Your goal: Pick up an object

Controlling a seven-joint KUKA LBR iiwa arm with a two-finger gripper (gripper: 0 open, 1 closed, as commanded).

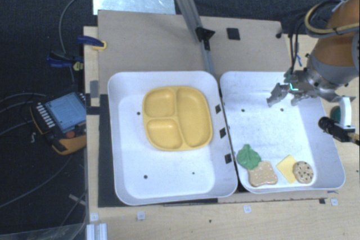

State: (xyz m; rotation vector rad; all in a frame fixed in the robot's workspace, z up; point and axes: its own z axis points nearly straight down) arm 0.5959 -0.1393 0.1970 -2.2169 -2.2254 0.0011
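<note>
Gripper (286, 96) hangs open and holding nothing over the right bin (264, 121); cookie (303, 172) lies well apart.

We see the divided plate (177, 118) lying in the left bin (129, 177). In the right bin (332, 168), along its near edge, the leaf (248, 156) lies leftmost with the bread slice (262, 175) touching it, then the cheese (286, 167) and the cookie (303, 172) to the right. The gripper (286, 95) hangs above that bin's far part, well apart from them.
</note>
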